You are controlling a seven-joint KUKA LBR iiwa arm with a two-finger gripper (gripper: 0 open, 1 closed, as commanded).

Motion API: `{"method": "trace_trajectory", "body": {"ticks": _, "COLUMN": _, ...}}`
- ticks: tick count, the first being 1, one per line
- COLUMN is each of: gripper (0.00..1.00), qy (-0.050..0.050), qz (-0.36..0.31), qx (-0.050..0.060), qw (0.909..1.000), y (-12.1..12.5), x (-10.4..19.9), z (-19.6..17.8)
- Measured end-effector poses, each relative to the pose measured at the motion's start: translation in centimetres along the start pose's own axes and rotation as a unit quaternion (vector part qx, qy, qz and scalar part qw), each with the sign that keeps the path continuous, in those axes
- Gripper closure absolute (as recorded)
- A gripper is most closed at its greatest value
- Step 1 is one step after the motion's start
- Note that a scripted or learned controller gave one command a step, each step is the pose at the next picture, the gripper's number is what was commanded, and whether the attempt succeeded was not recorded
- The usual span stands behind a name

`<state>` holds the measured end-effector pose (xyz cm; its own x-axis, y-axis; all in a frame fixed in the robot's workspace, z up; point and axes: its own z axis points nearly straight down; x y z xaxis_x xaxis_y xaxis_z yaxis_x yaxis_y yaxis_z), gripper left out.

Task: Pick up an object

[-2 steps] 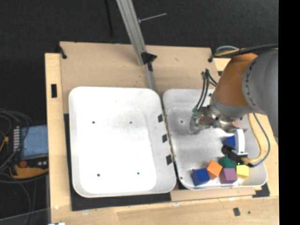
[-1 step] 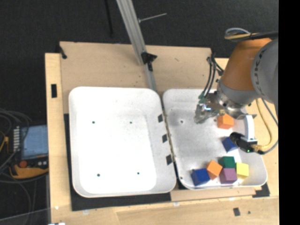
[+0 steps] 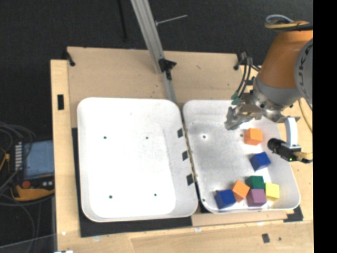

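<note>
Several small blocks lie in the right bin [image 3: 210, 157]. An orange block [image 3: 253, 136] sits near the bin's upper right, with a blue block [image 3: 260, 161] below it. Along the front edge cluster a blue block [image 3: 225, 198], an orange block [image 3: 241, 190], a green block [image 3: 256, 182], a purple block [image 3: 256, 196] and a yellow block [image 3: 272, 191]. My gripper [image 3: 235, 119] hangs over the bin's upper part, just left of and above the upper orange block, with nothing seen between its fingers.
The left bin [image 3: 89, 141] lies beside the right one. A slanted metal rail [image 3: 150, 33] runs from the top down to the gap between the bins. A black camera mount [image 3: 281, 149] sticks out by the right bin's edge.
</note>
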<state>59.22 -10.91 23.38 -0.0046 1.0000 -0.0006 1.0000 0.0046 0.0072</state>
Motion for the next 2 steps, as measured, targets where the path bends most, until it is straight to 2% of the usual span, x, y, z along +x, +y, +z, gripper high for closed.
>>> {"method": "trace_trajectory", "body": {"ticks": 2, "gripper": 1.00, "qy": 0.002, "qz": 0.000, "qx": 0.004, "qw": 1.0000, "y": -2.8, "x": 9.5, "z": -2.0}}
